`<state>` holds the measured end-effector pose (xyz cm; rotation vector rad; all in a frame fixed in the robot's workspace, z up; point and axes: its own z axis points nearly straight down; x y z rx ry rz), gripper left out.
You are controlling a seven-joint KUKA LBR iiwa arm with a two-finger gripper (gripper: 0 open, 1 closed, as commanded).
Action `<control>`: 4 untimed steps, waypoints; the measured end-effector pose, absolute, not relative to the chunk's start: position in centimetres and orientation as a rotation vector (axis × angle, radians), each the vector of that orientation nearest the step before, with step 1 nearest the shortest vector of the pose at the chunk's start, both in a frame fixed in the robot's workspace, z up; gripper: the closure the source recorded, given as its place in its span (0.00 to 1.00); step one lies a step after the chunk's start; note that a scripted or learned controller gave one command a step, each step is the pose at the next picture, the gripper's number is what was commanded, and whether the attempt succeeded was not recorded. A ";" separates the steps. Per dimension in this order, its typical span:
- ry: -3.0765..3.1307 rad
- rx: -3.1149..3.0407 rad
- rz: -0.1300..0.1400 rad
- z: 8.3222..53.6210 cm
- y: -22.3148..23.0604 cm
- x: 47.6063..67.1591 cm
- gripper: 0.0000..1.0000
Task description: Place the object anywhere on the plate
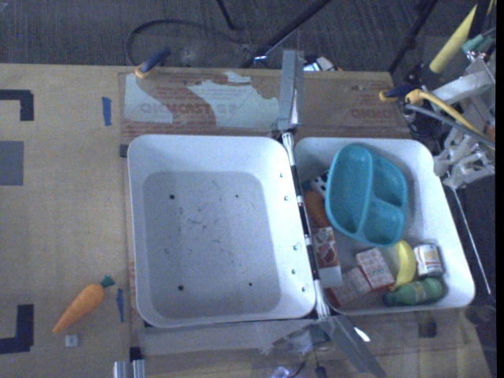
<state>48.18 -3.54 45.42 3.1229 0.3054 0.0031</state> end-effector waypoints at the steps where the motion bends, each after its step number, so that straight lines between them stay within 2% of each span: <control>1: 0.303 3.122 0.004 46.4 -3.6 48.3 1.00; 2: 0.300 3.120 0.005 47.4 -3.6 48.4 1.00; 3: 0.310 3.126 -0.004 43.4 -1.0 48.4 1.00; 4: 0.307 3.125 -0.003 44.4 -1.0 48.5 1.00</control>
